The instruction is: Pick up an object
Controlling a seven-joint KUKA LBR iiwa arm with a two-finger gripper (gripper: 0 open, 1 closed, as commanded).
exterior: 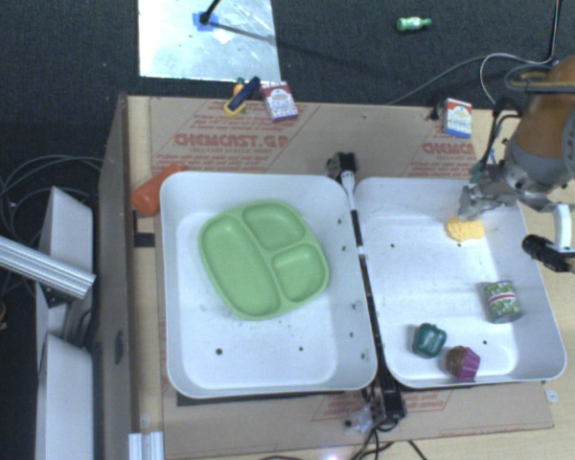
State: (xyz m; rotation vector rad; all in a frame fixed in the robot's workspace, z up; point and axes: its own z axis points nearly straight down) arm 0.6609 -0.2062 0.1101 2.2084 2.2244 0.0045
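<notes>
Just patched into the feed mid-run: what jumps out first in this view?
The big green divided plate dominates the left bin. In the right bin, the gripper sits low at the far side, right by a small yellow waffle-like piece. Three small items line the near side there: a patterned can, a teal pepper-shaped toy and a purple cupcake-like piece.

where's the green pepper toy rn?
In the camera view, the green pepper toy sits near the front edge of the right bin, just left of the purple toy and far from the gripper.
</notes>
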